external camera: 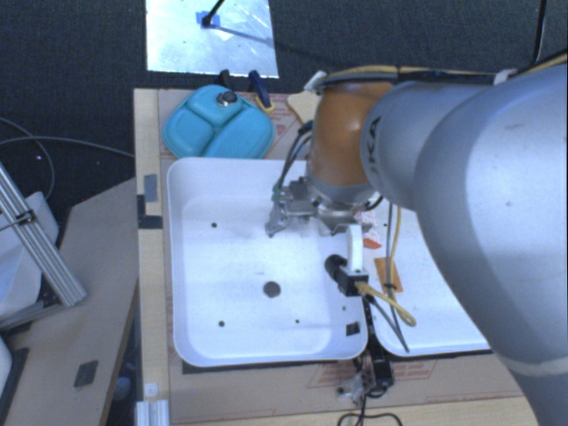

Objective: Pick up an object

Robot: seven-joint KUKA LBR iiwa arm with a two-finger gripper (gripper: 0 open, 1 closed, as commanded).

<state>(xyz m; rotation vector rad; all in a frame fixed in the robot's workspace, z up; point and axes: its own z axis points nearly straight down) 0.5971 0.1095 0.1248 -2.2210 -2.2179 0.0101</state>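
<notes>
My gripper [282, 218] hangs low over the left bin [204, 264], toward its far right side. I cannot tell whether it is apart or together. A small dark disc [272, 289] lies on that bin's floor, nearer the camera and apart from the gripper.

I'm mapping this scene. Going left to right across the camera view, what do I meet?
Metal rail → blue container → orange band on the arm → right white bin. The dark disc in the left bin lines up with the container's right edge, so it is left out.
</notes>
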